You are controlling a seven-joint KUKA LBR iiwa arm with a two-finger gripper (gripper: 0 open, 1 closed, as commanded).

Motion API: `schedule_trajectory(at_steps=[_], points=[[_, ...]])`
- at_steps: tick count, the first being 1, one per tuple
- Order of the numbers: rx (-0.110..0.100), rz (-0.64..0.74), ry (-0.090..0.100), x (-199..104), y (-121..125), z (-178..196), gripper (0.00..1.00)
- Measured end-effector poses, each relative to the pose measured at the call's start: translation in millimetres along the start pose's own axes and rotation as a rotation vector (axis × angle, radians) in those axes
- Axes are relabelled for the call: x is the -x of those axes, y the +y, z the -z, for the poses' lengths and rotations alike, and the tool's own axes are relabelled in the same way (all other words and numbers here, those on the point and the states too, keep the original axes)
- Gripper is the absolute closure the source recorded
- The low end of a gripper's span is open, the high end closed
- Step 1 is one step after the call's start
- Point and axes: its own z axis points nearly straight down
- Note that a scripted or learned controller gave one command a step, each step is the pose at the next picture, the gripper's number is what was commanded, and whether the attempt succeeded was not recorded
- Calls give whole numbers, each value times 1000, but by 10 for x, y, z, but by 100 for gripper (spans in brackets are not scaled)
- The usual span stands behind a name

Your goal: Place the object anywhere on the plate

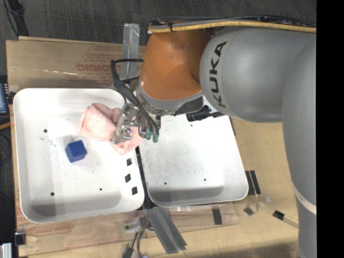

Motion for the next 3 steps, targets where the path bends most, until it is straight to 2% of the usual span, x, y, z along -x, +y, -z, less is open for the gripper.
schedule_trajectory(at_steps=[1,2,3], points=[[0,200,0,-210,406,-45,100],[-1,203,0,-566,777,-36,100],[-1,203,0,-565,776,-35,0]])
